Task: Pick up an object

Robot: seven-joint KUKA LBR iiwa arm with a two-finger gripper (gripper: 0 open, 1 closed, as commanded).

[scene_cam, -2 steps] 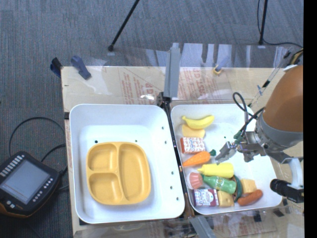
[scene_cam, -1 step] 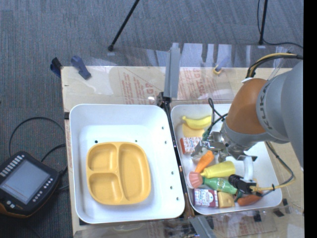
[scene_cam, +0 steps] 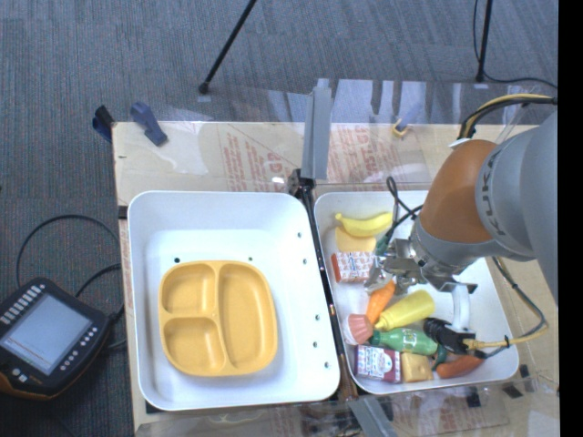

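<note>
The right bin (scene_cam: 506, 317) holds several toy foods: a yellow banana (scene_cam: 363, 223), a small red-and-white carton (scene_cam: 352, 267), an orange carrot (scene_cam: 381, 302), a yellow squeeze bottle (scene_cam: 408, 309), a green bottle (scene_cam: 407, 340), a red-labelled box (scene_cam: 377, 363) and a red piece (scene_cam: 460, 366). My gripper (scene_cam: 397, 267) hangs low over the bin's middle, just above the carrot and the yellow bottle, beside the carton. The wrist covers its fingertips. Nothing is visibly held.
The left bin (scene_cam: 219, 221) carries a yellow three-section plate (scene_cam: 219, 317). A grey post (scene_cam: 316, 135) rises between the bins at the back. A handheld pendant (scene_cam: 46, 335) lies on the floor at left. Cables (scene_cam: 492, 340) trail across the right bin's front.
</note>
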